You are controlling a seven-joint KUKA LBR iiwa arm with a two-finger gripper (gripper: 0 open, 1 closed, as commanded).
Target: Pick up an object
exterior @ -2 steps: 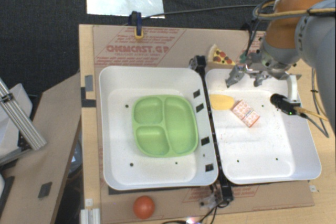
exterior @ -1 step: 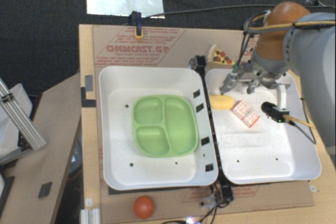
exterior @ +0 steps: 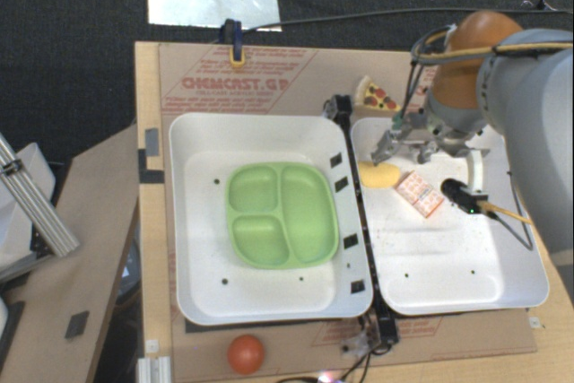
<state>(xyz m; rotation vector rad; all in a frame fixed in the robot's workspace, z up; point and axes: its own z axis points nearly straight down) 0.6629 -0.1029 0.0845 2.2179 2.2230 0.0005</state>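
Grey arm (exterior: 529, 94) bent low over right bin (exterior: 466, 282), jaws' state unclear, above yellow piece (exterior: 378, 177).

Even, diffuse overhead light falls on the scene. The two white bins (exterior: 269, 134) glare slightly, nearly washed out, with soft shadows along their walls. The dark backdrop stays dim. Focus is fairly sharp, though the near arm (exterior: 529, 94) looks soft.

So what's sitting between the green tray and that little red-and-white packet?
In the camera view, a yellow lump lies between the green tray and the packet, past the black clips joining the bins.
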